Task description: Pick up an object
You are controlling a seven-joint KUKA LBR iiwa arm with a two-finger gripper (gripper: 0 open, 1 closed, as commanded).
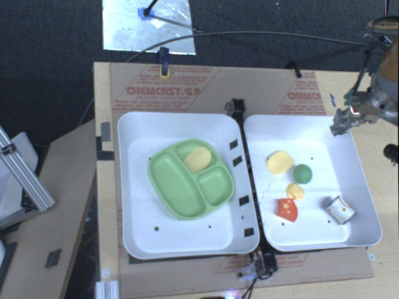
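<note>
The right bin point(349, 148) holds a yellow lump point(280, 162), a green ball point(303, 173), a small yellow piece point(295, 192), a red piece point(287, 210) and a small silver can point(340, 209) on its side. The gripper point(341, 124) hangs at the bin's far right corner, above its rim, well away from every object. Nothing shows between its fingers. In the left bin point(134, 167) a green divided plate point(190, 179) carries another yellow lump point(198, 159).
The bins sit on a cardboard sheet point(206, 86) on the bench. A silver foil sheet point(148, 17) lies on the dark floor behind. A cable point(262, 35) arcs across the back. A metal frame point(25, 173) stands at the left.
</note>
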